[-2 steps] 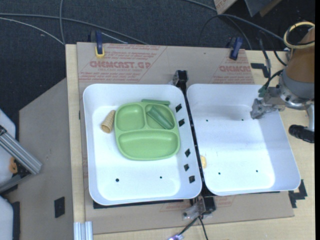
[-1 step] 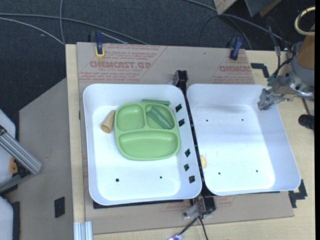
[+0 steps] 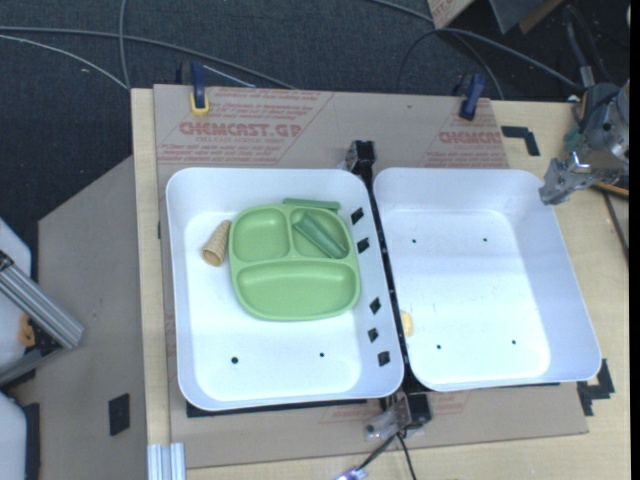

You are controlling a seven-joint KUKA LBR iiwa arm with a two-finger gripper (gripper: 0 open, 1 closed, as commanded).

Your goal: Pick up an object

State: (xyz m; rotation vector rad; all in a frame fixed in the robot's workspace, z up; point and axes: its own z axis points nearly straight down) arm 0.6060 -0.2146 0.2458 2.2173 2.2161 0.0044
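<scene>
- Green plastic divided plate [image 3: 295, 278] sits in left white bin [image 3: 200, 368], tan cone [image 3: 215, 243] touching its left rim.
- Gripper [image 3: 560, 183] at right bin's [image 3: 560, 358] far corner, well apart; finger state cannot tell.

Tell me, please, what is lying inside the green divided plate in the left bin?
A green elongated item lies in the green divided plate's upper right compartment; the other compartments show only bare plate. Whatever is beneath the plate is covered.

Light green divided plate [image 3: 293, 286]; darker green piece [image 3: 322, 234] on it; tan cone [image 3: 215, 243]; white bins [image 3: 270, 373].
</scene>
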